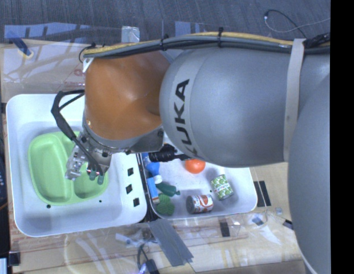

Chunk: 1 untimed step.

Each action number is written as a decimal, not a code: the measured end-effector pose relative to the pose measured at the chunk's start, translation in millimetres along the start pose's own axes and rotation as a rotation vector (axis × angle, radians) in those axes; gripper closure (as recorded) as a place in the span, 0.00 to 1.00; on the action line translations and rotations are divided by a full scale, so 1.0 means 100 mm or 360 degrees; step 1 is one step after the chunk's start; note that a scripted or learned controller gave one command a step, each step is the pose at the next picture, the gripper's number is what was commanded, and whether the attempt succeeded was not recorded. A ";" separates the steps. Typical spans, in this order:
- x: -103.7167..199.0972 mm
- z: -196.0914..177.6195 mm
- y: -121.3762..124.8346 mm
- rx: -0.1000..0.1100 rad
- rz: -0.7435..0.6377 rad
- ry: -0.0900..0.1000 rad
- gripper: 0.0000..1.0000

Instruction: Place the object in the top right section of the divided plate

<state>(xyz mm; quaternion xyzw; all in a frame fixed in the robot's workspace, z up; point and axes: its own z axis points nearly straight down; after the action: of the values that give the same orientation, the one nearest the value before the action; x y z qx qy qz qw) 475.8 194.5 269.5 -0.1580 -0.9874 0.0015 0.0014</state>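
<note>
Hanging low over the green plate, the gripper is seen inside the left bin. It cannot be told if the gripper is wide or narrow, and nothing can be made out in it. The plate is split into parts, with one big part on its left side and smaller parts under the gripper.

Which thing is to be moved is not told by the task. The loose things are all found in the right bin, well apart from the plate.

They can be counted. Two bins are seen, and one plate. Two small cans are seen: a green can and a red can, lying near each other. One orange round thing is seen just beside the arm. A blue and green pile is seen by the wall between the bins; its pieces cannot be counted well.

The cans are likely stiff, smooth and a bit heavy, so a roll or a slip could be expected. Each should be taken across its round sides, at the middle. The orange thing is likely light and a little slippery, and should be taken across its widest part. The pile looks harder to grab cleanly.
</note>
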 end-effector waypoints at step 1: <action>0.00 0.00 0.00 -0.0001 0.0001 -0.0001 0.00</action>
<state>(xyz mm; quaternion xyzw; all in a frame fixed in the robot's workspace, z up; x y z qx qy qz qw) 476.1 194.2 269.8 -0.1582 -0.9874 0.0013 0.0011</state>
